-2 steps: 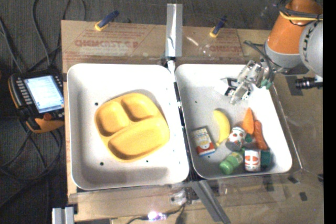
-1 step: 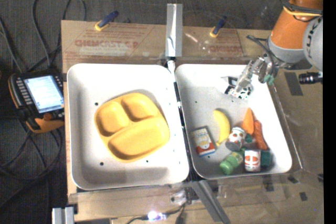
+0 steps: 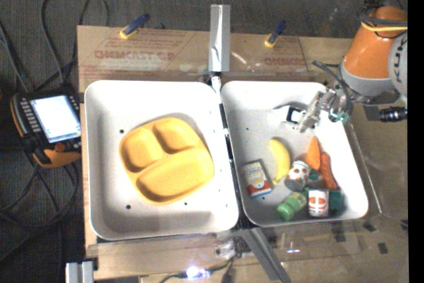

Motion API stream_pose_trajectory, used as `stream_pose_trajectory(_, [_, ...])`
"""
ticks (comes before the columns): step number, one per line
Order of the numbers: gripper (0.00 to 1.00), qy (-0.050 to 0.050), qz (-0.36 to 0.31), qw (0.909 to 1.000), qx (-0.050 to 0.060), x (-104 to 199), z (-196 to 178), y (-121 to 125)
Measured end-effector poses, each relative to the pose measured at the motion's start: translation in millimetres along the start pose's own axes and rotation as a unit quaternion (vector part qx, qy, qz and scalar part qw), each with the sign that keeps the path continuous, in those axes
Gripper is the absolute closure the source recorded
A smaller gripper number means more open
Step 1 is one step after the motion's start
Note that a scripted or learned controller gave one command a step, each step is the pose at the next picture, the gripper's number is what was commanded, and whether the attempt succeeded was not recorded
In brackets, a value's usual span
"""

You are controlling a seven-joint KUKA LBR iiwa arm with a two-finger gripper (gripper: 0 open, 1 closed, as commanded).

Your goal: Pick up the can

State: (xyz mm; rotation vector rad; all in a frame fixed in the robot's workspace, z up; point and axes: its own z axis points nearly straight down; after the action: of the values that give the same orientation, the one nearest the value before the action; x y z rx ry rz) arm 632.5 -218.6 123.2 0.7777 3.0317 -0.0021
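Logging my gripper (image 3: 310, 117), finger state unreadable, poised over the right bin (image 3: 252, 99); can (image 3: 318, 202) untouched, pickup entirely pending.

Tray (image 3: 167, 159) in left bin (image 3: 99, 142); can (image 3: 318, 202) in right bin's (image 3: 265, 99) front corner, right of bottle (image 3: 291, 206).

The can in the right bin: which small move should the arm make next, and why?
Probably move the end effector toward the bin's near right corner, over the can. The end effector sits near the far side of the right bin, well away from the can, which stands among a carrot and a green bottle.
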Motion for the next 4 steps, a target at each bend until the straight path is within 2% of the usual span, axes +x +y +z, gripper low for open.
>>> stream_pose_trajectory(1, [1.00,0.003,-0.084,0.9965,0.000,-18,-126,4])
stream_pose_trajectory(2, [1.00,0.006,-0.107,0.9943,0.001,54,-27,-36])
stream_pose_trajectory(3, [1.00,0.004,-0.089,0.9960,-0.002,19,-176,-15])
stream_pose_trajectory(4, [1.00,0.005,-0.196,0.9807,-0.001,23,-144,-19])
